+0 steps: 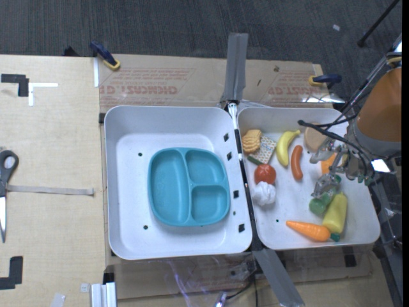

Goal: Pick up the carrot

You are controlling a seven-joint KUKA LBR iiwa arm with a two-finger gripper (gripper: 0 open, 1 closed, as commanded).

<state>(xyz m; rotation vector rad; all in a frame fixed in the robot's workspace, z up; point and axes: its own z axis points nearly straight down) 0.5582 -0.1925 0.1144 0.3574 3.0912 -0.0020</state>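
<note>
Camera view: carrot (308, 230) lies flat near the front edge of the right bin (281, 232), tip pointing left, just beside a yellow bottle (335, 213). Gripper (327, 185) hangs over a green item (319, 204), apart from the carrot; finger state can't be told.

A teal divided plate (189, 186) sits in the left bin (121, 178).

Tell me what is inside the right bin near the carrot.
In the right bin, the carrot lies along the near wall, tip beside a yellow-green piece. The hand sits above a green item, partly covering it, so its shape is unclear.
</note>
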